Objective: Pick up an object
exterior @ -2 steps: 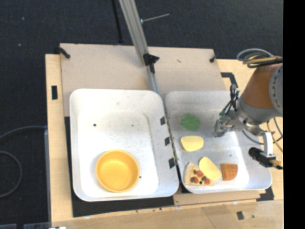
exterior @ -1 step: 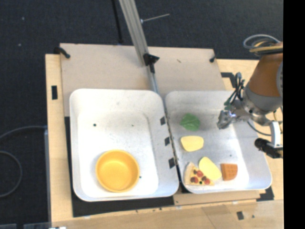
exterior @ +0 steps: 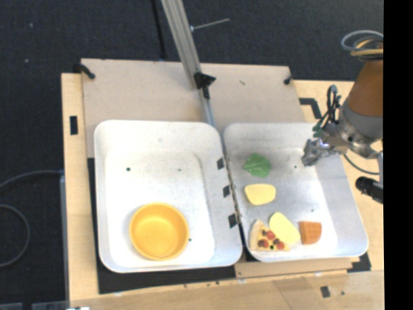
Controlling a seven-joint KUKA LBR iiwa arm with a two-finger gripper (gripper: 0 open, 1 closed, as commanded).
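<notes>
The right bin [exterior: 335, 192] holds a green leaf-shaped piece [exterior: 257, 166], a pale yellow piece [exterior: 260, 194], a yellow wedge [exterior: 284, 228] beside a pizza-like slice with red dots [exterior: 266, 239], and an orange waffle-like piece [exterior: 310, 232]. A yellow bowl [exterior: 159, 230] sits in the near part of the left bin [exterior: 129, 147]. My gripper [exterior: 312, 154] hangs over the right bin's far right area, to the right of the green piece and apart from it. Nothing shows between its tips.
A slanted metal pole [exterior: 184, 37] rises from a clamp behind the gap between the bins. Cables and the arm's orange band [exterior: 368, 92] crowd the right edge. Bare bin floor lies between the gripper and the orange piece.
</notes>
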